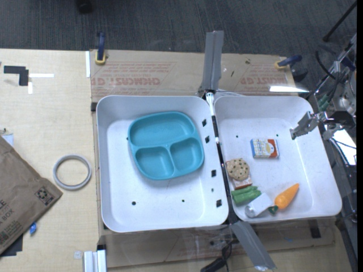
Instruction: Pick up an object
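**Colours across the two bins**

The left bin (113,169) and the right bin (317,174) are both plain white. In the left one lies a turquoise plate (165,145) (three compartments, all the same blue). The right bin carries a small carton (265,148) in white, blue and orange-red, a tan cookie (237,168) dotted with dark chips, a green pea pod (245,194) and an orange carrot (287,196) with a green tip. On the pale wooden bench (45,112) at left rests a grey tape ring (72,171); nearer, a brown cardboard box (20,194) bears black print.
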`<state>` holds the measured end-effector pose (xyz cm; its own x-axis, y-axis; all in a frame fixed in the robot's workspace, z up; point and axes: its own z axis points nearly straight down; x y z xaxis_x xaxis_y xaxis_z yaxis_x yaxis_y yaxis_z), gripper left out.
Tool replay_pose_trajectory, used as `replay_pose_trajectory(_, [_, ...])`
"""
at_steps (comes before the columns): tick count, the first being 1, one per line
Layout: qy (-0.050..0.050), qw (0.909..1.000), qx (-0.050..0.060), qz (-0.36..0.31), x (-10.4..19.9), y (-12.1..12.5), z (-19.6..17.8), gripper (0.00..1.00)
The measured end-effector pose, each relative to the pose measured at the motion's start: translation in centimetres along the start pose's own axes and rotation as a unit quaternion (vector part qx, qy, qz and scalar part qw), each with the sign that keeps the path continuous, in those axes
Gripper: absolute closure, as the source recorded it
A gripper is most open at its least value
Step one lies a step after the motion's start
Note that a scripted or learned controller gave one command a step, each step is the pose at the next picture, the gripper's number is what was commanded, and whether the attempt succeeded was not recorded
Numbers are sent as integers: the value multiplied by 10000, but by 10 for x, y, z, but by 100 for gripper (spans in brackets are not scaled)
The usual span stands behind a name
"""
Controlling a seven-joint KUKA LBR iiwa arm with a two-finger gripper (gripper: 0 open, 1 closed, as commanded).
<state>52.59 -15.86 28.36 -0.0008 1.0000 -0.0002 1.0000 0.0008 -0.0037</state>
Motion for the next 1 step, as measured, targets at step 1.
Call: replay_pose_trajectory(1, [1, 9948, -6, -1023, 10, 30, 86, 0])
